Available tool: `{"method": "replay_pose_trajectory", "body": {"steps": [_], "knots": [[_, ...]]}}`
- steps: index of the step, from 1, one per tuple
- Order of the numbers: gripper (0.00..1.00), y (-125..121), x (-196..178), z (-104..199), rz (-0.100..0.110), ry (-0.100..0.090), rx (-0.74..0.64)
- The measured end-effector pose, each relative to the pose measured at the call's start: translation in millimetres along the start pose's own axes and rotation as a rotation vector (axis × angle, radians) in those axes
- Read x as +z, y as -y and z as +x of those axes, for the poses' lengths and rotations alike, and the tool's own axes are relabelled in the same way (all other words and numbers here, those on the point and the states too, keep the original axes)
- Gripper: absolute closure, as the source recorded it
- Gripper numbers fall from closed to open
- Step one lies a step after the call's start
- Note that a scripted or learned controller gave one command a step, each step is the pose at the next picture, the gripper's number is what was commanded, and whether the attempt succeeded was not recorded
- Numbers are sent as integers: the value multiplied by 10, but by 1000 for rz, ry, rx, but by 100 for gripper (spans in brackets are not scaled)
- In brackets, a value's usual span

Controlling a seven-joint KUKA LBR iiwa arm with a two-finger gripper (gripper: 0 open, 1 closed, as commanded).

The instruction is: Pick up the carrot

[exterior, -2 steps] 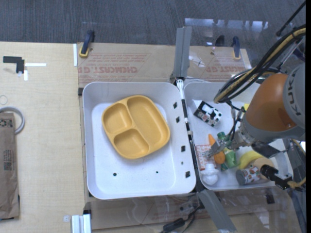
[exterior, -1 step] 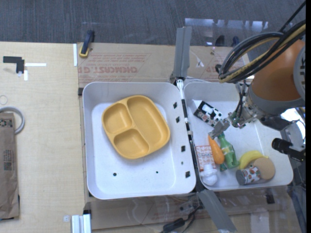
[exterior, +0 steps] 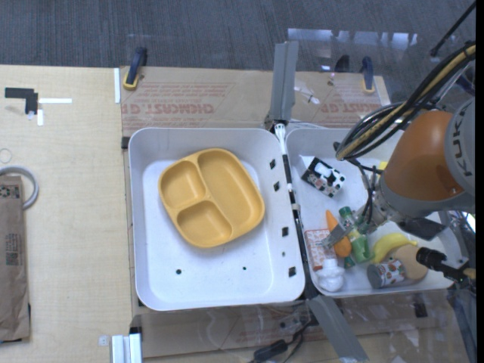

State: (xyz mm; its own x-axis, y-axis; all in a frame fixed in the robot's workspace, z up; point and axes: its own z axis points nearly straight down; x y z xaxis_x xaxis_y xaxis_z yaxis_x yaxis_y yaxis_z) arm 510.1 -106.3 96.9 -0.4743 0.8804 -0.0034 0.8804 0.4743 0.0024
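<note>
Looking down through the single camera view, we take the yellow three-compartment plastic plate (exterior: 211, 197) in the left white bin (exterior: 151, 278) as our landmark. Well to the right of that plate, in the right white bin (exterior: 299, 146), lies the small orange carrot (exterior: 333, 224), tapered, its long axis running from upper left to lower right. The metal two-finger gripper (exterior: 338, 237) sits right at the carrot's lower end, touching or nearly so; whether it is clenched or released we cannot tell, as the clutter hides the tips.

Further right of the plate: a black-and-white toy cow (exterior: 324, 178) above the carrot, a yellow banana (exterior: 395, 243), a small printed can (exterior: 386, 273), a white lump (exterior: 330, 278).

Our judgement: the carrot lies just up-left of the gripper, so the grasp should close across the short axis.

Writing: the cardboard (exterior: 181, 100) above the plate reads, inverted, something like "CHEMCAST GP". Other labels are illegible.
</note>
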Motion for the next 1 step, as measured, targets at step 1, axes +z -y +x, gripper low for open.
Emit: {"method": "replay_pose_trajectory", "body": {"steps": [1], "knots": [[100,2,-89,-10,0,0,4]]}}
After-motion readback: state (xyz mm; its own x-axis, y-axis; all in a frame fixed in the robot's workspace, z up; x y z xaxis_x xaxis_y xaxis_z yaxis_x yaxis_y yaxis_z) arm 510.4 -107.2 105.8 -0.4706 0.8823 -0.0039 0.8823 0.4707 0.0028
